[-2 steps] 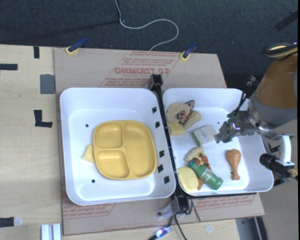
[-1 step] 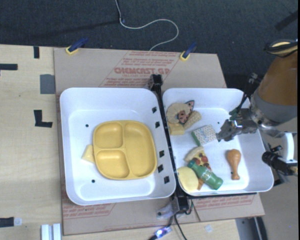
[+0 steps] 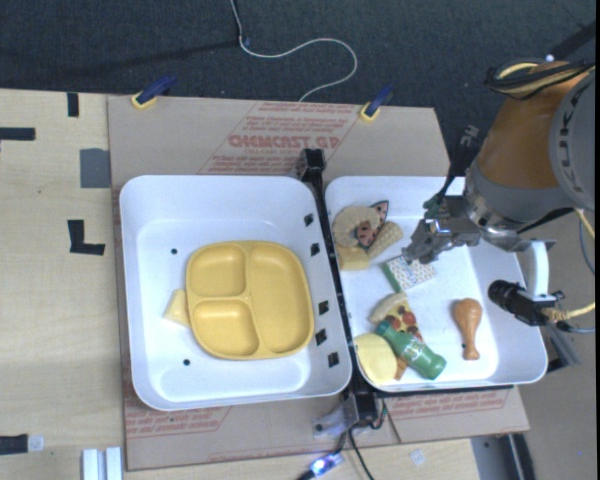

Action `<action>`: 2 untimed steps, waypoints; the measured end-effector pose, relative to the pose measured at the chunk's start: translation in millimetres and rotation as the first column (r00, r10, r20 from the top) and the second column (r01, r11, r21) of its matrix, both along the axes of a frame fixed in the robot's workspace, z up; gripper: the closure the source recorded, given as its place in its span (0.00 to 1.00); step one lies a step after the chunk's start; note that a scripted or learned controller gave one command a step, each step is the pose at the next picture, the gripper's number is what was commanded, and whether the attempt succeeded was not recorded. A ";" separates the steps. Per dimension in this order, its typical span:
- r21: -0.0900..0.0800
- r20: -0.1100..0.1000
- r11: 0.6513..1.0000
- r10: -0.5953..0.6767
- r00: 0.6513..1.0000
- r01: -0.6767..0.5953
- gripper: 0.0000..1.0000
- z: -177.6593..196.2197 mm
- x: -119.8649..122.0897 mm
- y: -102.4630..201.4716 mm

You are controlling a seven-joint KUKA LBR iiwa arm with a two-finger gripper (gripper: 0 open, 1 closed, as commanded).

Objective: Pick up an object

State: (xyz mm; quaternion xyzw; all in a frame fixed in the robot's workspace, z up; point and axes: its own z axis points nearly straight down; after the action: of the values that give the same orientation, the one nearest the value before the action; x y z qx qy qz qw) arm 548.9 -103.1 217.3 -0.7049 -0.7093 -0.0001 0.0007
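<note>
Your gripper [image 3: 420, 250] sits low over the right bin [image 3: 510, 373], near its upper middle, with its dark fingers pointing down toward a small speckled green-and-white card [image 3: 412, 274] lying on the bin floor. The tips are right at the card's upper edge, but you cannot tell from this angle whether they are spread or pressed together, and nothing is visibly caught between them.

Just to the left of the gripper you have a tan flat piece with a printed face [image 3: 364, 233] against the divider. Below the card lies a pizza-slice toy [image 3: 396, 315], and below that a green bottle [image 3: 415, 354] rests tilted across a pale yellow piece [image 3: 371, 358] at the bin's lower left. A brown drumstick [image 3: 469, 324] lies apart at the lower right.

Behind the gripper the grey arm with its orange band [image 3: 525, 143] comes in from the right. In the left bin [image 3: 145, 298] a yellow divided plate [image 3: 250, 300] rests in the middle.
</note>
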 end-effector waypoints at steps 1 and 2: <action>0.000 0.000 1.000 0.000 1.000 0.000 1.00 6.8 10.2 34.6; 0.000 -0.001 1.000 -0.005 1.000 0.005 1.00 13.3 1.2 20.3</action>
State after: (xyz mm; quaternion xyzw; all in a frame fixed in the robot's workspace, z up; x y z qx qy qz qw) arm 550.1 -82.8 230.6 -0.7068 -0.7074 0.0005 0.0009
